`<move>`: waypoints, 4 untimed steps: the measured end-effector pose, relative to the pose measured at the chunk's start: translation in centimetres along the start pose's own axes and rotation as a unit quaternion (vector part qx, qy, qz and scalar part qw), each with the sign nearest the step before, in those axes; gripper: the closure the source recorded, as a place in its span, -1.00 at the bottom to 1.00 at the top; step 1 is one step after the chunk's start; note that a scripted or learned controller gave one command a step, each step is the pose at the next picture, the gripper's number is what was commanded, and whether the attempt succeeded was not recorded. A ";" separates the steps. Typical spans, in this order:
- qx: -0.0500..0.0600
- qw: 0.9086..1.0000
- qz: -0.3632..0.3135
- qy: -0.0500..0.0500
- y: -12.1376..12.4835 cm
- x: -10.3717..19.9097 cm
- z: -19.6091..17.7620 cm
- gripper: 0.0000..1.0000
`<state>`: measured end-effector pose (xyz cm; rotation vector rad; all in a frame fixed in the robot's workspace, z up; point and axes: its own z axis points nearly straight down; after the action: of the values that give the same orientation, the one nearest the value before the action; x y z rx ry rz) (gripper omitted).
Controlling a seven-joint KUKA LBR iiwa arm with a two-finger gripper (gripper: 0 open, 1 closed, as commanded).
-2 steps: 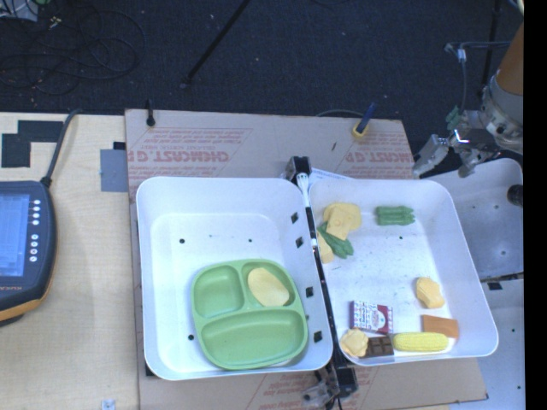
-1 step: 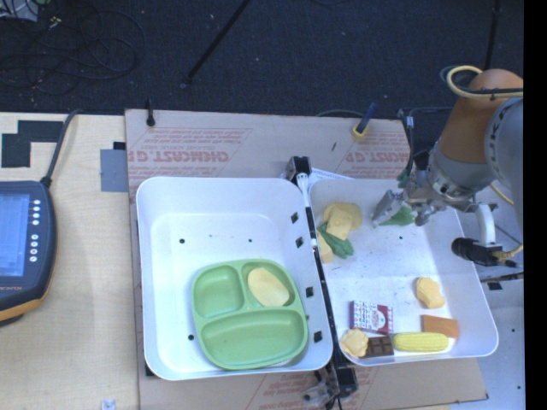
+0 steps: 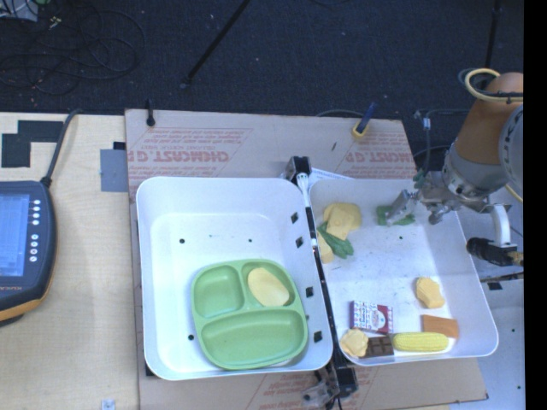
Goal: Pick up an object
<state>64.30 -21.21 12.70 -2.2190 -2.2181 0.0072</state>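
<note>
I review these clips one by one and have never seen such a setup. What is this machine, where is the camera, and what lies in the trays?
One camera looks down at a slant on a bench with two shallow white bins. The grey arm with an orange band reaches in from the right; its gripper is over the right bin, at a small green item. I cannot tell whether it holds it. That bin has toy food: corn, a yellow and green piece, an orange block, a small box. The left bin holds a green divided plate.

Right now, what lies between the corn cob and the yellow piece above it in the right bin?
In the camera view, an orange block lies between the corn cob and the yellow piece.
</note>
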 end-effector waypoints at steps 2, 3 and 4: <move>-0.001 1.000 -0.001 0.000 0.1 -0.1 2.7 -1.00; -0.003 1.000 0.001 0.000 -2.6 -0.3 -4.4 -1.00; 0.002 1.000 0.000 0.001 -2.7 -0.3 -4.6 1.00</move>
<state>61.66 -21.49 17.32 -2.2159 -2.2144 0.0088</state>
